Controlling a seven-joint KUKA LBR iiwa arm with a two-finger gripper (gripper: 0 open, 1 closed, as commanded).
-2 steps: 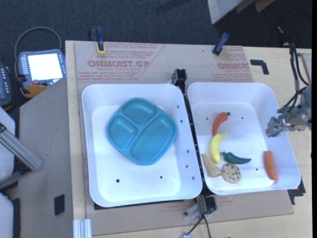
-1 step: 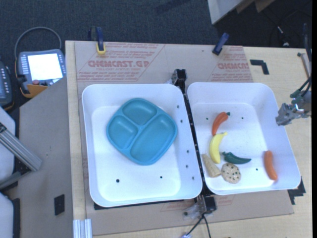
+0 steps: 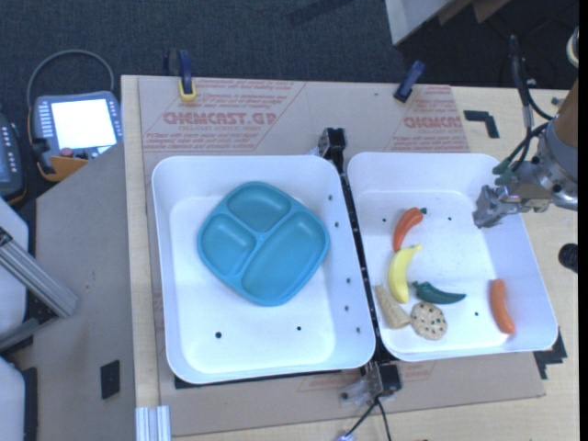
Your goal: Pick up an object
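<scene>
In the right bin [image 3: 441,177] lie a red-orange chili pepper [image 3: 406,227], a yellow banana [image 3: 401,272], a dark green pepper [image 3: 438,292], a round cookie [image 3: 428,321], a tan piece [image 3: 392,308] and an orange carrot [image 3: 502,306]. My gripper [image 3: 488,211] hangs over the bin's right side, above and behind the carrot, apart from every item. Nothing shows between its fingers.
The left bin [image 3: 175,246] holds a blue divided plate [image 3: 264,243]. A black clamp [image 3: 333,141] sits at the seam between the bins. A tablet-like pendant [image 3: 81,125] lies off the bench at far left.
</scene>
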